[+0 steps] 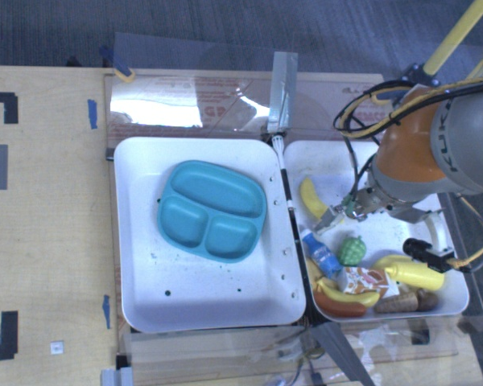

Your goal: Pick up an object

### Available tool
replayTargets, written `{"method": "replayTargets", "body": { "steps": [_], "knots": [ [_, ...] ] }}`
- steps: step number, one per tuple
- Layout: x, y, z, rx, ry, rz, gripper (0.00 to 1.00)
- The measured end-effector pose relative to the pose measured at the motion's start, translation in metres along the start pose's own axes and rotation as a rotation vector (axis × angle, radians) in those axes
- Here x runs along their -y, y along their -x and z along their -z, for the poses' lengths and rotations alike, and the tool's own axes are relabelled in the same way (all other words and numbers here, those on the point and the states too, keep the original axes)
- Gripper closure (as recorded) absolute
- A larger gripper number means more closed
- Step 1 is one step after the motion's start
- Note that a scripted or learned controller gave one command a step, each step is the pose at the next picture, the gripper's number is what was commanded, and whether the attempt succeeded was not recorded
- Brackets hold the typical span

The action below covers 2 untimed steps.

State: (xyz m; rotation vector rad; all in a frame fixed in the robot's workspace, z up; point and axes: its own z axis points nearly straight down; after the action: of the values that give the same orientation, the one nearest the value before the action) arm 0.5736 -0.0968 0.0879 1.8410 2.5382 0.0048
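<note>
Now over the right bin, gripper low among the toys

Nearest, along the front wall of the right bin [459,304]: a brown sausage [398,302], a red and yellow toy [344,297], a yellow bottle [414,274]; next back, a green ball [352,250] just beside a small blue bottle [321,255]; above these, gripper [336,215] tilted down beside a yellow banana [311,199], fingers a little apart, nothing between them; off to the left, a blue tray with three parts [212,210] lying in the left bin [137,240]; farthest back, clear plastic walls [193,103].
</note>
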Motion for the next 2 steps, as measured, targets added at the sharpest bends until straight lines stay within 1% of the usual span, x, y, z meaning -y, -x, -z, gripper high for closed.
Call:
{"method": "replayTargets", "body": {
  "steps": [1,2],
  "knots": [
    [-0.08,-0.059,0.101,-0.003,0.004,-0.18,0.0],
    [-0.059,-0.009,0.097,0.001,-0.004,-0.213,0.0]
  ]
}}
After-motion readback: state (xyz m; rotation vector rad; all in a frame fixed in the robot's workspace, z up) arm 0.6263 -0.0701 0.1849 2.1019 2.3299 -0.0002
